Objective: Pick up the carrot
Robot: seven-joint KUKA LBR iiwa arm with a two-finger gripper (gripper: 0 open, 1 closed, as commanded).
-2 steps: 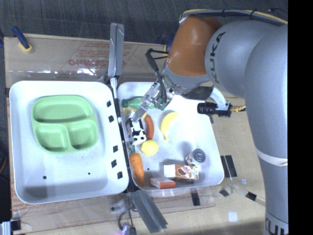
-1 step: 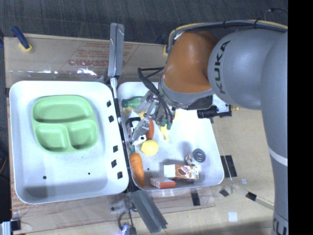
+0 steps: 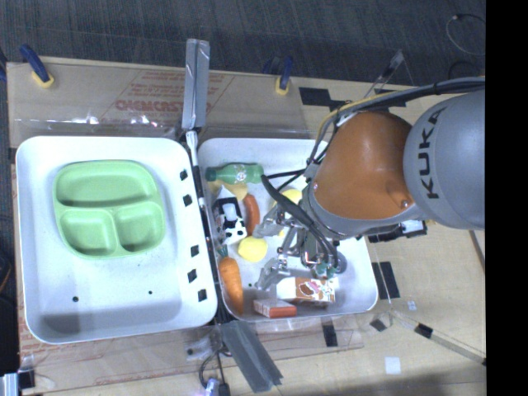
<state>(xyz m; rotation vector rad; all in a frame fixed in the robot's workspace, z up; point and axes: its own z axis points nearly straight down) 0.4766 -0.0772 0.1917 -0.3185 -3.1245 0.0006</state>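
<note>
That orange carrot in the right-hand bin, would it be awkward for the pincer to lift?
Probably somewhat. The carrot looks stiff, smooth and tapered, so it may slip or roll. It lies against the right bin's left wall, leaving little room on that side. It looks like a toy, so likely light.

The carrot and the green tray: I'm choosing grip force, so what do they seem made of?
The carrot looks like moulded plastic toy food: uniform orange, smooth, with a slight sheen, though soft rubber can't be ruled out. The green tray looks like rigid matte plastic, one even pale green with rounded moulded compartments.
</note>
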